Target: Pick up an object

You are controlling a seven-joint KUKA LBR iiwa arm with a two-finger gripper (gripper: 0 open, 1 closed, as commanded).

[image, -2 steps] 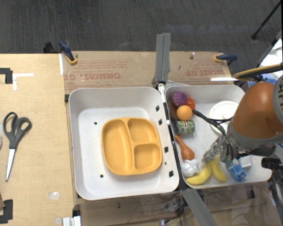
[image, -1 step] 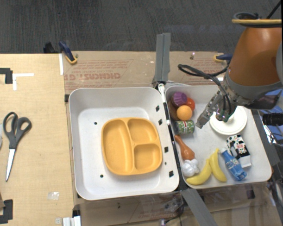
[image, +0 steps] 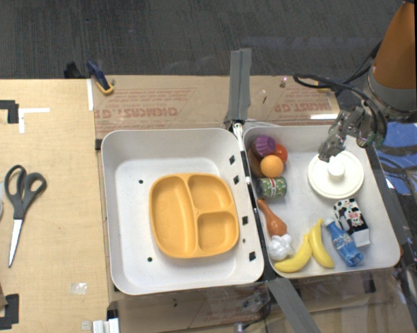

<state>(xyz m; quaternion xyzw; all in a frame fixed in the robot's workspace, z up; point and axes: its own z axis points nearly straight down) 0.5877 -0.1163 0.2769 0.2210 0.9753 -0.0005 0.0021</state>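
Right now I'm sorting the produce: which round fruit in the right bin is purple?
The purple fruit at the bin's far left corner; the orange ball beside it is orange.

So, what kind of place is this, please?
Probably a robot lab bench for pick tests: two shallow white plastic bins on flattened brown cardboard, toy food like the yellow plastic bananas, and the grey arm's hand above them.

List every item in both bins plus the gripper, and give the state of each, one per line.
gripper: above the white lid, nothing seen between its fingers
white lid: flat, knob up
yellow divided tray: upright in left bin, compartments bare
bananas: lying near front wall
blue bottle: on its side
cow-print carton: lying down
green can: on its side
orange ball: resting against purple toy
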